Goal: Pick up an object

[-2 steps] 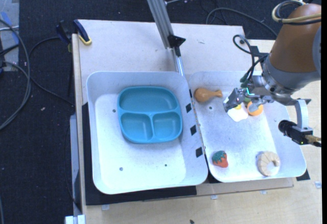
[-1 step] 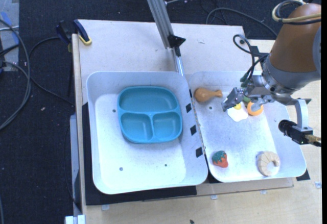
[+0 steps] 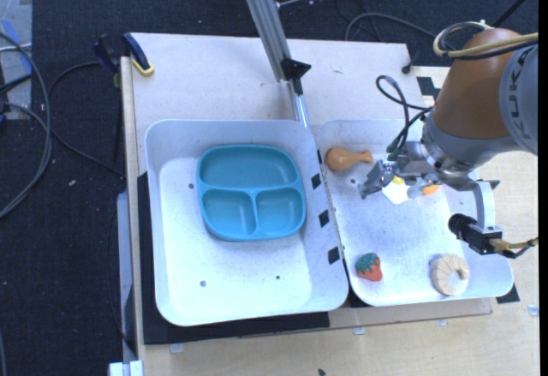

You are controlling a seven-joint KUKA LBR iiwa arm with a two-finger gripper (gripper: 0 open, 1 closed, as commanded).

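Note:
The right bin (image 3: 402, 280) holds a brown drumstick-shaped toy (image 3: 345, 159) at its far left, a red strawberry toy (image 3: 369, 266) near the front, and a pale croissant-like pastry (image 3: 449, 273) at the front right. My gripper (image 3: 387, 182) hangs low over the middle of this bin, just right of the drumstick. A small white and orange object (image 3: 402, 190) shows at the fingers; whether it is gripped is unclear.
The left bin (image 3: 171, 280) bears a blue three-compartment tray (image 3: 252, 193). A slanted metal pole (image 3: 267, 10) rises from the bench behind the bins. Black cables loop over the arm's wrist (image 3: 479, 100), and a black clamp (image 3: 475, 233) sticks out over the right bin's edge.

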